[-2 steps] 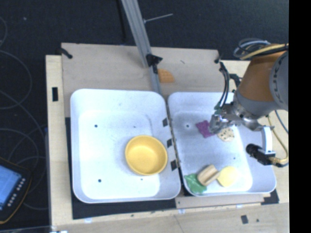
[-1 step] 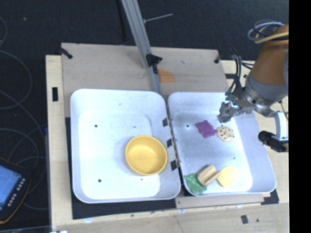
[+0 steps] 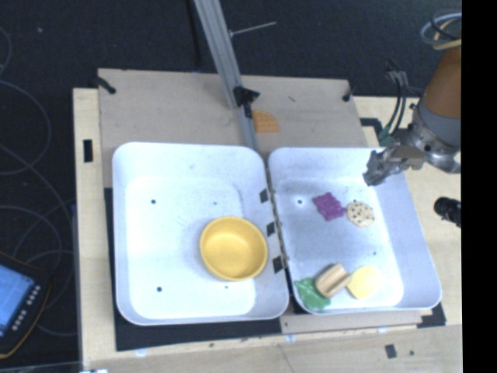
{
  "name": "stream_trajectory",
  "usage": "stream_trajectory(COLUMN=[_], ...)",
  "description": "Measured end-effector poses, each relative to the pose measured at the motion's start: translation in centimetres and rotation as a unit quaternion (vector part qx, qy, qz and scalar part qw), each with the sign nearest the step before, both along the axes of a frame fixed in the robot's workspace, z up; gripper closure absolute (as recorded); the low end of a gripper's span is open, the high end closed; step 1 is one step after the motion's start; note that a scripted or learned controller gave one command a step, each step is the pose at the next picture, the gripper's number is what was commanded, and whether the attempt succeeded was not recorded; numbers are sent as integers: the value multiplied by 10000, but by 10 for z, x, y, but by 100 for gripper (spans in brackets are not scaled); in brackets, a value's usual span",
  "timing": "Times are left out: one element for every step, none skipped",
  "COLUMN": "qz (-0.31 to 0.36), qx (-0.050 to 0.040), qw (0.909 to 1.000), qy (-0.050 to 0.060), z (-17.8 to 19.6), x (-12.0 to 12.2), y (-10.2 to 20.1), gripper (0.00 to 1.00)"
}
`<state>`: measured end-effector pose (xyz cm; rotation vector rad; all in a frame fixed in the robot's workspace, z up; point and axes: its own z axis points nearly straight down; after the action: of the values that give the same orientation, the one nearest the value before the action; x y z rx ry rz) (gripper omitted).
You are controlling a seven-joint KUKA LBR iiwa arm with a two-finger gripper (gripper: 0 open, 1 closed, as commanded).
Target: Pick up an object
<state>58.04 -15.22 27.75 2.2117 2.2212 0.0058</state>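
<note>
Here the gripper (image 3: 376, 170) hangs over the right bin's (image 3: 404, 208) far right corner — whether it is wide or narrow I cannot tell. A purple piece (image 3: 328, 206) and cookie (image 3: 359, 213) lie mid-bin; a yellow bowl (image 3: 233, 248) sits in the left bin (image 3: 140, 208).

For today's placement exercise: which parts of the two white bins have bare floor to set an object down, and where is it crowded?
Left bin: bare all around the yellow bowl, mostly above and left of it. Right bin: free along its left side and middle. Crowded at the near edge: green piece, tan block, yellow lump. The gripper hovers near the purple piece and cookie.
</note>
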Motion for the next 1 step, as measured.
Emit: stream_trajectory(qz=[7], qx=[9], qw=[10000], qy=[19], z=[17], x=[1], y=[-1], gripper=[100])
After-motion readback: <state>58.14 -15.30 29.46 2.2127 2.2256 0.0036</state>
